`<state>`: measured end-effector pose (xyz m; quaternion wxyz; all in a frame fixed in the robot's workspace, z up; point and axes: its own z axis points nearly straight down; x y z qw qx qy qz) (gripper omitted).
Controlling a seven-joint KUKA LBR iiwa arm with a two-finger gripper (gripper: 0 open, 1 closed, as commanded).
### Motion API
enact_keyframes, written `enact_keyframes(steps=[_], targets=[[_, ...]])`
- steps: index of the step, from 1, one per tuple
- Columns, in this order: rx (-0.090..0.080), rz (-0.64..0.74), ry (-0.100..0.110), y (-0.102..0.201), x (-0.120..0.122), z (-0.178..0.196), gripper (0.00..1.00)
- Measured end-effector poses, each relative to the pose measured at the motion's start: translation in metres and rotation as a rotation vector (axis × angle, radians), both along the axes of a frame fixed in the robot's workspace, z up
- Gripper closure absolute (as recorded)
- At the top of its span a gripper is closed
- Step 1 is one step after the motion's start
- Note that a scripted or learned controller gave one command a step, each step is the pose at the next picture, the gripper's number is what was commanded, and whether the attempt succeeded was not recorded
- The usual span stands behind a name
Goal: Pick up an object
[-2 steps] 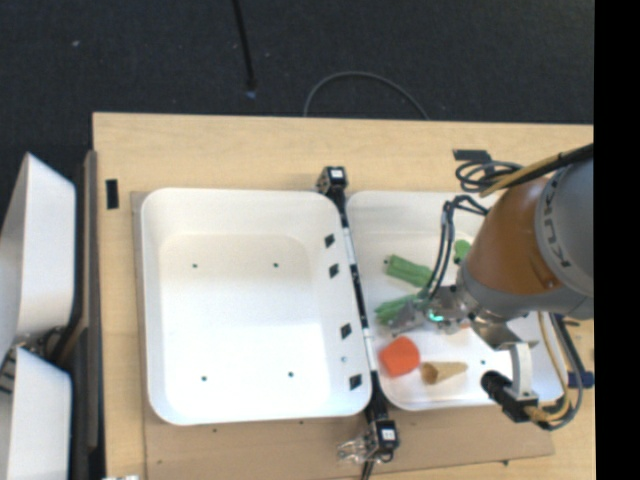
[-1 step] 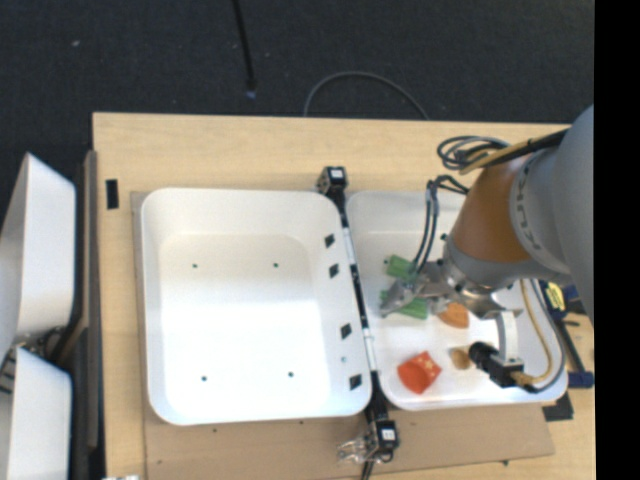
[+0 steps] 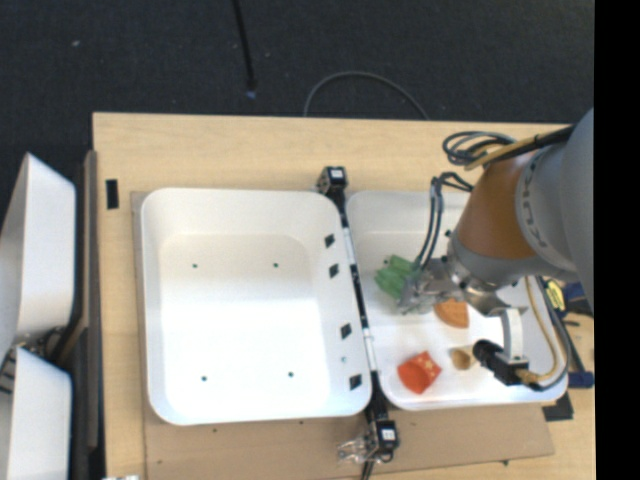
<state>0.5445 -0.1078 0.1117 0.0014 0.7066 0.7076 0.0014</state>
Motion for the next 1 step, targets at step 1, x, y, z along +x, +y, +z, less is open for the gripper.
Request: enact_keyframes(steps=[1], targets=[[0.000, 0.000, 0.001, 0.0002, -0.0002, -0.0006, 0.00]])
